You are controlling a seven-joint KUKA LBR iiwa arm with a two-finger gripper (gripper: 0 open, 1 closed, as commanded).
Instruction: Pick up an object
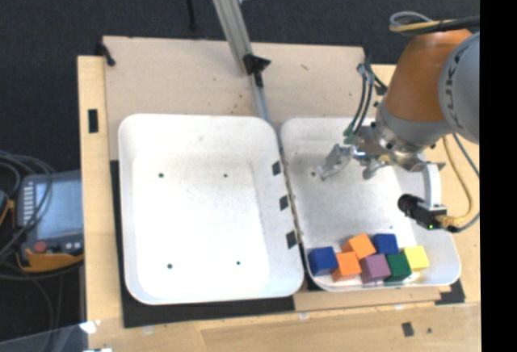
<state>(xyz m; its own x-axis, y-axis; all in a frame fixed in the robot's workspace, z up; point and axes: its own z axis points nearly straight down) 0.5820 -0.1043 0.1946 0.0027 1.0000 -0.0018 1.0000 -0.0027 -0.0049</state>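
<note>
The robot has not picked up anything yet. Its gripper [349,163] hangs over the bare middle of the right bin [323,205], and its two fingers look spread apart with nothing between them. The things to pick are little blocks, all bunched up in the near corner of the right bin, well apart from the gripper. There is a blue block [322,259] at the left end of the bunch, two orange blocks [355,254] next to it, a purple block [375,267], a green block [398,265], another blue block [386,243] behind them, and a yellow block [417,257] at the far right end. Next, I think the arm must move toward that corner, line up over one block and go down on it. This looks tricky, because the blocks touch each other and sit close to the bin's wall, so there is little room for the fingers. The first blue block may be easiest, since one side is free. The left bin [202,205] sits just beside the right bin. A slanted metal pole [230,15] stands behind the bins.
</note>
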